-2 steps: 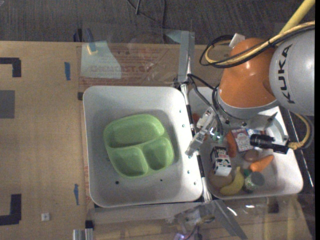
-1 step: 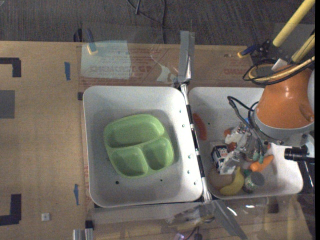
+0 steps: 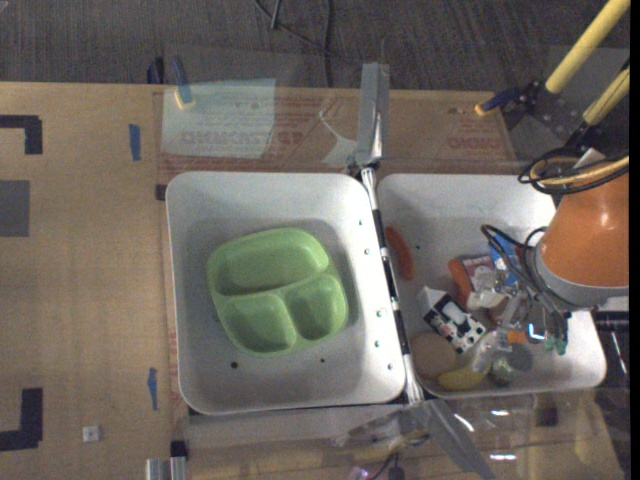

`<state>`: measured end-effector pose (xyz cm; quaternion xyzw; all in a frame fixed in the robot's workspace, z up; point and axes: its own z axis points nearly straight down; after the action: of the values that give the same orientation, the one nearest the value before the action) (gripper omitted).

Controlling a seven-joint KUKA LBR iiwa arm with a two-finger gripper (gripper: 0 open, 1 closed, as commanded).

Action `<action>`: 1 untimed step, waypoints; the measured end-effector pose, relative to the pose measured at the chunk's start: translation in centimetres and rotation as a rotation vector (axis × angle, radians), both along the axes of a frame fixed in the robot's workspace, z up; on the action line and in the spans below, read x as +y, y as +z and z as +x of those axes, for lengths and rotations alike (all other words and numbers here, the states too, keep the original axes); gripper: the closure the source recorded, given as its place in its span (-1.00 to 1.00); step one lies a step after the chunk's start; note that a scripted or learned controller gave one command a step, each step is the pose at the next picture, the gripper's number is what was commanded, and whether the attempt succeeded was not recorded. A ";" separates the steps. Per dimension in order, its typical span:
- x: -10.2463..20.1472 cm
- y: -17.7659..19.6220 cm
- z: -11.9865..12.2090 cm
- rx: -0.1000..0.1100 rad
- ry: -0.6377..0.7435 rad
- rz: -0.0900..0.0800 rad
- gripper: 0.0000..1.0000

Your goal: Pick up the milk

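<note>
From my seat, the nearest edge of the wooden desk (image 3: pixel 80 368) carries black corner marks and bits of blue tape, with clear plastic sheeting below the bins. Taking the left bin (image 3: pixel 190 298) as my landmark, it holds a green three-section tray (image 3: pixel 278 290) lying flat at its centre. Touching its right wall sits the right bin (image 3: pixel 430 203), where the clutter gathers in the near half: a yellow banana-like piece (image 3: pixel 462 378) nearest me, a tan rounded item (image 3: pixel 432 353), then the milk (image 3: pixel 450 320), a small white carton with dark print, tilted, just right of the landmark's wall. An orange strip (image 3: pixel 400 253) lies further back. The gripper (image 3: pixel 515 313) hangs low over that pile, right of the milk; I cannot tell how its grasping parts stand amid the wiring. Beyond the bins I see taped plastic sheets, then dark carpet (image 3: pixel 150 8) with a cable.
</note>
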<state>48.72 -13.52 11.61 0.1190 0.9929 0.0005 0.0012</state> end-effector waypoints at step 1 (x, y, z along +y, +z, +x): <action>7.8 6.9 6.1 -0.005 -0.221 0.000 -1.00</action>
<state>54.83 -5.69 18.56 0.2276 0.9737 0.0008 0.0038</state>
